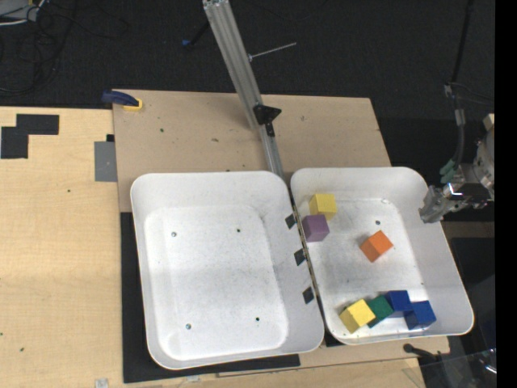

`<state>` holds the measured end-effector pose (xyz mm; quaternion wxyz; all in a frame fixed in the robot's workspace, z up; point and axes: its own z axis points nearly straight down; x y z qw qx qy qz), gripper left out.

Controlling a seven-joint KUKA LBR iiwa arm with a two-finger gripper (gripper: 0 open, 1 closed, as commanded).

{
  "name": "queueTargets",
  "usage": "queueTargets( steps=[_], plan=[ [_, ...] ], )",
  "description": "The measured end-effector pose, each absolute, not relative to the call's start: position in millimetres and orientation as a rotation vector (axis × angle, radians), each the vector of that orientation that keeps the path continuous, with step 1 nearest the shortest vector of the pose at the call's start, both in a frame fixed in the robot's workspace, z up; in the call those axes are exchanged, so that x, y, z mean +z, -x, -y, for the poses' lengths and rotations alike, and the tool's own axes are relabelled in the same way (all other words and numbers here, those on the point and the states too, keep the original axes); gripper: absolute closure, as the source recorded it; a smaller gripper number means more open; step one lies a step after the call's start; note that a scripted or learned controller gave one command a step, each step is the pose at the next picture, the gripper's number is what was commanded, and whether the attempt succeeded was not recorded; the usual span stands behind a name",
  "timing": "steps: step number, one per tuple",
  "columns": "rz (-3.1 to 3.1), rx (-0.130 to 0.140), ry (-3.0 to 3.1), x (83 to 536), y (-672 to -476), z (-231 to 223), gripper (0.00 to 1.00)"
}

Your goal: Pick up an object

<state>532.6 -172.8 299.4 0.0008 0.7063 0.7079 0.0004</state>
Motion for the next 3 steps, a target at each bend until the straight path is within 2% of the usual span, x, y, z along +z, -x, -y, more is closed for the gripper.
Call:
queueTargets(
  steps=[1, 2, 3],
  plan=[
    [-2.228, -0.001, -2.219, 285, -557.0, 126, 1.0],
    [-2.228, -0.002, -2.219, 284, -565.9, 77, 1.0],
    [-2.228, -0.001, -2.218, 282, -584.8, 26, 1.0]
  ],
)
